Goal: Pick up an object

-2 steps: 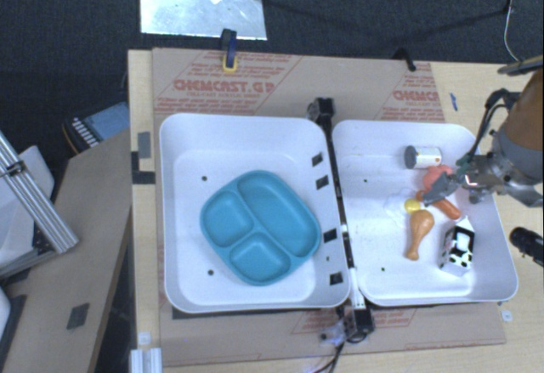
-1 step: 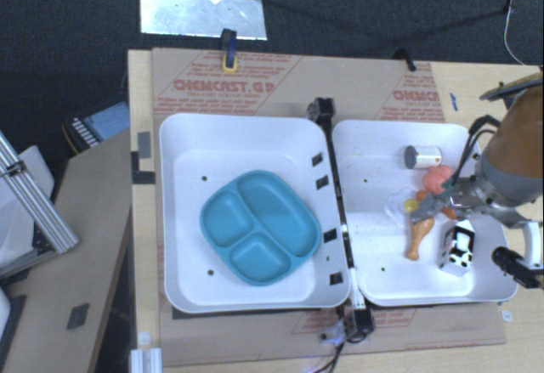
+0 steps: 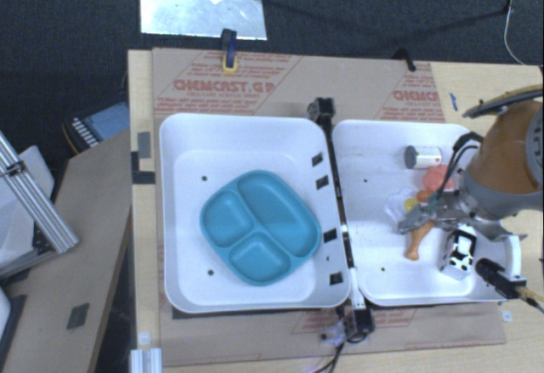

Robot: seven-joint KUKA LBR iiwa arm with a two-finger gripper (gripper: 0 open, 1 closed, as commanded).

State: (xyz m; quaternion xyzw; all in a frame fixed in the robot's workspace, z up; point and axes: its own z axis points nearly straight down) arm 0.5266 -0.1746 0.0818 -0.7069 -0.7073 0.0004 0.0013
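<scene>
Orange-tan and slender, a small stick-shaped toy (image 3: 416,240) lies in the right white bin (image 3: 374,278), its lower end pointing toward the near wall and its upper end running up into a cluster: a crumpled clear wrapper (image 3: 398,208), a pinkish-red lump (image 3: 436,178) and, farther back, a short white cylinder with a grey cap (image 3: 422,157). The claw (image 3: 421,214) sits right over the top of that cluster, beside the stick's upper end; its metal tips blur into the wrapper, so whether it is wide or narrow I cannot tell, and nothing can be seen gripped between them. To do this step well, I judge the arm should settle on one item, and the stick looks the best candidate because its lower half lies on bare bin floor with room on both sides; straddle it across its narrow width, go down until the tips near the floor, then close and lift straight up. The wrapper may snag or slide. A black-and-white block (image 3: 460,254) rests near the arm's wrist, close enough to be nudged. The left bin (image 3: 183,193) holds a blue divided plate (image 3: 259,227), well apart on the tabletop (image 3: 357,78).
</scene>
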